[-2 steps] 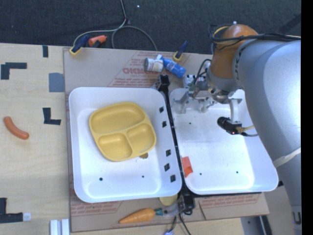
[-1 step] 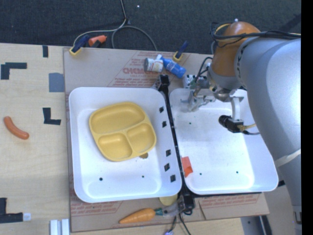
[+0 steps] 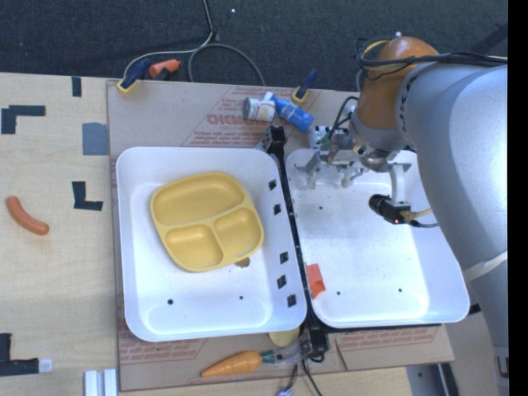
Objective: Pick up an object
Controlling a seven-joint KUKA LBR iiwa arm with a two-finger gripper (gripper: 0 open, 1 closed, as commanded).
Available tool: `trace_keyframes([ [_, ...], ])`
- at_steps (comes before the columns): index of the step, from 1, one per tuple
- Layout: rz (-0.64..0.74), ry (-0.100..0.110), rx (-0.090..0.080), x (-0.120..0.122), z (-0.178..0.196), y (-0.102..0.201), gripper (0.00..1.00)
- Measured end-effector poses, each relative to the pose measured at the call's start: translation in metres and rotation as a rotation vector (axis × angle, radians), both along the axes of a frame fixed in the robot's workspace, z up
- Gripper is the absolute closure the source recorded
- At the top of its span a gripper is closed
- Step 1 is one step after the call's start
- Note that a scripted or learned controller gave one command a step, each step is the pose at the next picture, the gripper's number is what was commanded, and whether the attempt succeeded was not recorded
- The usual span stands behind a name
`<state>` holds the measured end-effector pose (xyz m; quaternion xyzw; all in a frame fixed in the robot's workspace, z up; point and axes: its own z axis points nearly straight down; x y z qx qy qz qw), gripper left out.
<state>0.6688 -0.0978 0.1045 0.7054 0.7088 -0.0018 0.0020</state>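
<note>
Robot lab: bench (image 3: 49,155), twin white bins (image 3: 132,246), clamps (image 3: 148,71).

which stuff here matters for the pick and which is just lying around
Job:
gripper, at the right bin's far edge
right bin
left bin
yellow plate in the left bin

Lying about:
carrot in front of the bins
sausage far left
bottle behind the bins
clamp
</note>
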Motion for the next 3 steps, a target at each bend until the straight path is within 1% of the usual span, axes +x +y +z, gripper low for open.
trace_keyframes([
  [1,0.004,-0.004,0.009,-0.021,0.085,0.088,0.00],
  [2,-0.007,0.000,0.003,0.000,0.079,0.025,0.00],
  [3,0.001,0.002,0.006,-0.001,0.079,0.106,0.00],
])
